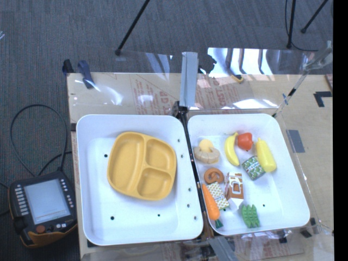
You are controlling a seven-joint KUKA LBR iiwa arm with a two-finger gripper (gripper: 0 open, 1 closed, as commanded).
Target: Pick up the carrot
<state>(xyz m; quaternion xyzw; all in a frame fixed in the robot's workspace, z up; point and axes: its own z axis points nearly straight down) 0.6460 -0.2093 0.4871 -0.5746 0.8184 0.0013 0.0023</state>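
Note:
The carrot (211, 202) is orange with a green top and lies along the left wall of the right bin (293, 170), near the front. Its green end points toward the front edge. It touches a checkered packet (219, 195) on its right.
In the right bin lie a banana (231, 149), a red pepper (244, 141), a yellow corn-like piece (266, 155), a green can (253, 167), a pastry (207, 151), a pretzel (213, 175), a small carton (235, 185) and a green cluster (250, 215). A yellow divided plate (142, 165) sits in the left bin (92, 200).

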